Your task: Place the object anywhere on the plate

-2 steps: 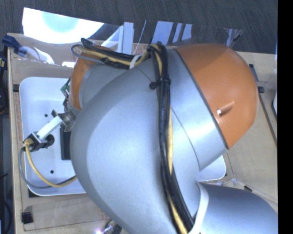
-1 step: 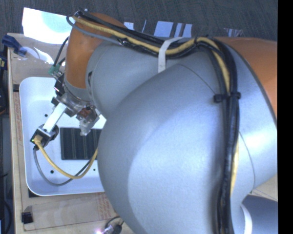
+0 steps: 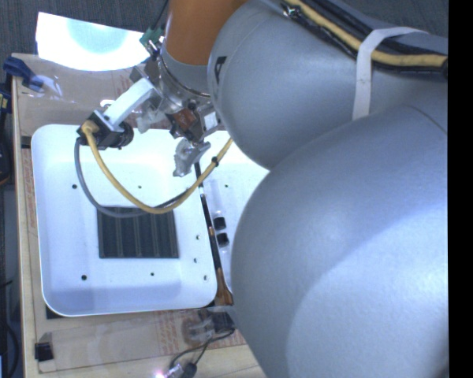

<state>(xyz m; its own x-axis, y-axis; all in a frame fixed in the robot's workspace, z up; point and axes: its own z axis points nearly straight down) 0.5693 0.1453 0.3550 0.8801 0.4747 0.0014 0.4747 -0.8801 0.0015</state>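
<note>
One fixed camera above the bench, looking down at a slant, close behind the grey arm [image 3: 331, 195] — left white bin [image 3: 55, 211] beyond.

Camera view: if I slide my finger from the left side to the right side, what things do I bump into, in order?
Shallow white bin → dark ribbed rectangular panel on the bin's floor → metal gripper hanging over the bin → big grey robot arm.
</note>
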